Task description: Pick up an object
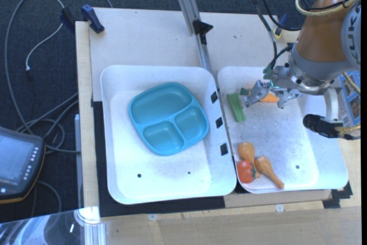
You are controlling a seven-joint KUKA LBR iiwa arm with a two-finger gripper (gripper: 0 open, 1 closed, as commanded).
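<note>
Two shallow white bins sit side by side on the surface [143, 37]. Taking the right bin [321, 175] as landmark: the gripper [265, 92] hangs over its far left part, beneath the grey arm [324, 31]; whether it is open or closed cannot be told. An orange object [269, 98] lies just beside it, partly hidden. A green block [235, 107] lies near it, toward the bin's left wall. Two orange gourd-like toys [261, 163] and a red tomato-like toy [245, 170] rest in the near left corner. A blue divided plate [168, 117] lies in the left bin [117, 181].
</note>
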